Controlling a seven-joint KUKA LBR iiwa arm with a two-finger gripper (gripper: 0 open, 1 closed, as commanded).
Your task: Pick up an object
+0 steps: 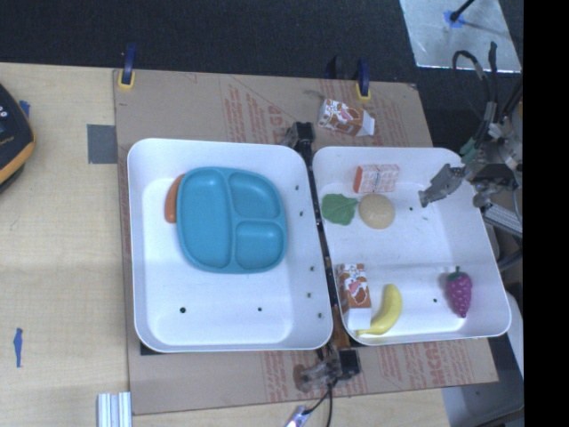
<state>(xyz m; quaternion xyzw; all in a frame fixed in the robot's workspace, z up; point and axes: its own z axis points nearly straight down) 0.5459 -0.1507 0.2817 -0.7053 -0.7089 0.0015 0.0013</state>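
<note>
My gripper [434, 191] hangs over the upper right part of the right bin [418, 247], reaching in from the right edge. Nothing shows in it. To its left lie an orange-and-white carton [376, 178], a beige ball [377, 212] and a green leafy piece [339, 208]. Along the bin's front lie a small brown-and-white carton [356, 285], a yellow banana [386, 310] and a purple bunch of grapes [458, 292]. The ball is the closest of these to the gripper, roughly a ball's width apart from it.
The left bin [222, 314] holds a blue divided plate [233, 219] with an orange object [170, 201] partly tucked under its left edge. A snack packet [346, 117] lies on the cardboard behind the bins. Clamps hold the cardboard at the back.
</note>
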